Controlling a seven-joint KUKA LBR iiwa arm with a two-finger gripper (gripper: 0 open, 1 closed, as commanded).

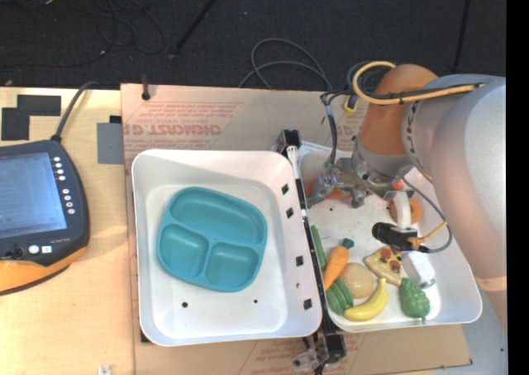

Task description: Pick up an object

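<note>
While jaws (343,187) sit low over the right bin (463,303), grip state indeterminable, carrot (335,266) and banana (369,305) lie unlifted; pick pending.

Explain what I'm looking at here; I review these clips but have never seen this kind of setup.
One camera looks down at a slant on a bench with two white bins. The grey bulk at right is a robot arm with an orange band; its gripper is low in the right bin, at the far end. That bin holds toy food: a carrot, a banana, a pizza slice and others. The left bin holds a teal divided plate. Nothing can be seen held.
</note>
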